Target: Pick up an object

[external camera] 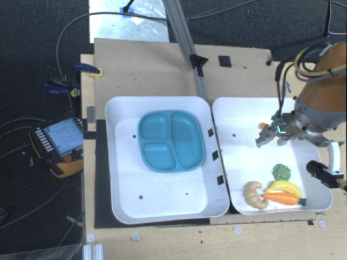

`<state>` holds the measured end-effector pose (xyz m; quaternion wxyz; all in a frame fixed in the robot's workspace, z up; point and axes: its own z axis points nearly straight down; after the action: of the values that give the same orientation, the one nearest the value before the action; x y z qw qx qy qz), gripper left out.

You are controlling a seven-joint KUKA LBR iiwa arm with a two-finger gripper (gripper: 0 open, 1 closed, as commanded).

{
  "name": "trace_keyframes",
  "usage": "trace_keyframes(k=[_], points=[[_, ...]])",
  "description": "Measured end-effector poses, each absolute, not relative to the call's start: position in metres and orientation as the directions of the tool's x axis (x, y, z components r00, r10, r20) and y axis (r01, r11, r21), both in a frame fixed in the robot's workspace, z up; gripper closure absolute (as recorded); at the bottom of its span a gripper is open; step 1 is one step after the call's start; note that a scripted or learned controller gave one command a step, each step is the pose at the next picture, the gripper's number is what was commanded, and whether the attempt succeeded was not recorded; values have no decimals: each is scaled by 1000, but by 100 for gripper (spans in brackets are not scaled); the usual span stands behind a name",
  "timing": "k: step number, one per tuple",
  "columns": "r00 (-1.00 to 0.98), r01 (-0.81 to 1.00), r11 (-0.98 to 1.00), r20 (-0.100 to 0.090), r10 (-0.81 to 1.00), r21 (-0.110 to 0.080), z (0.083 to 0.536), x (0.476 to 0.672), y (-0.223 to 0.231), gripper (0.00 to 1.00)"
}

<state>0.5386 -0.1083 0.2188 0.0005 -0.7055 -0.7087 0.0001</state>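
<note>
While the gripper (267,138) hangs over the right bin (238,161), can't tell how it's set from here. Toy food sits bunched in that bin's near corner: broccoli (281,171), banana (286,187), carrot (282,197), a tan piece (254,194). Blue divided plate (171,141) is in the left bin (122,161).

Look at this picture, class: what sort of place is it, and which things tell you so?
Probably a robotics lab or test bench. A robot arm reaches over two white bins, one holding a blue divided plate, the other toy food such as a carrot. Loose cables and clamps lie around the bench.
</note>
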Motion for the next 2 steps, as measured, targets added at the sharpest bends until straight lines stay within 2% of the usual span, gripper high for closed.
trace_keyframes(k=[1, 2], points=[[-5, 1000, 5, 0, 1000, 2, 220, 539, -108, 0], [-1, 1000, 1, 0, 1000, -1, 160, 546, -107, 0]])
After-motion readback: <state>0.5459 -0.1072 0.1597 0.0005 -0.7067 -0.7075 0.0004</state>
